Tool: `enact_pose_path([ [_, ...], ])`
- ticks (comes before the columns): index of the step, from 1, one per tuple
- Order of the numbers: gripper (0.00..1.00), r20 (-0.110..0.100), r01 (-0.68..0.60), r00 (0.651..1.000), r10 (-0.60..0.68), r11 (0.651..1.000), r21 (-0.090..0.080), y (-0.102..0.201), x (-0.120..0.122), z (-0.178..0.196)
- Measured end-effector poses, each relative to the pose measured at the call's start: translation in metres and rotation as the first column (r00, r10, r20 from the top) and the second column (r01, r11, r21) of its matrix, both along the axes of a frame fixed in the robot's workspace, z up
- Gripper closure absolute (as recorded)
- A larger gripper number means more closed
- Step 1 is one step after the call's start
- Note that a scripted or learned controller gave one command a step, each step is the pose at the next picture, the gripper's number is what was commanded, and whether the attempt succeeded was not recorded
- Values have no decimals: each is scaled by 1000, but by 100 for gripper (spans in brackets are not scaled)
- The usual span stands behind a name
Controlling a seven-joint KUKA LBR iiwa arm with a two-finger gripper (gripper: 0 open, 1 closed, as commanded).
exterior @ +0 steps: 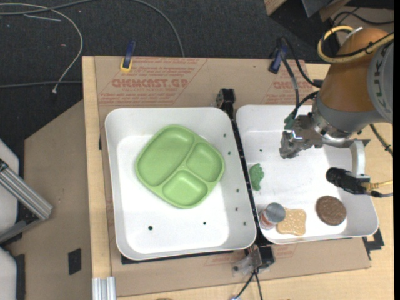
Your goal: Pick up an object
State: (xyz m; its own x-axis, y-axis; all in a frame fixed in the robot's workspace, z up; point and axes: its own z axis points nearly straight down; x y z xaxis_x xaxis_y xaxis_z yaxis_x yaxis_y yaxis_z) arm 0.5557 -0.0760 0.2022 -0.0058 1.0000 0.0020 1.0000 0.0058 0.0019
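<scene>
My gripper (289,149) hangs over the upper middle of the right bin (312,120), with nothing seen between its fingers. Below and left of it, a small green leafy piece (256,175) lies against the bin's left wall. Along the front of the right bin sit a small grey and red can-like object (272,214), a tan toast-shaped piece (292,222) and a brown round cookie-like disc (330,210). In the left bin (125,230) rests a green divided plate (180,165).
Both bins stand on a cardboard sheet (156,77) held by blue clamps at the back. Black clips (225,97) join the bins at their shared wall. The arm's orange band (353,74) looms over the right bin's far right corner.
</scene>
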Motion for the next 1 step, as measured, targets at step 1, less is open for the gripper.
enact_pose_path([
  [1, 100, 2, -2, 1000, 2, 1000, 0, 55, 33, 7],
])
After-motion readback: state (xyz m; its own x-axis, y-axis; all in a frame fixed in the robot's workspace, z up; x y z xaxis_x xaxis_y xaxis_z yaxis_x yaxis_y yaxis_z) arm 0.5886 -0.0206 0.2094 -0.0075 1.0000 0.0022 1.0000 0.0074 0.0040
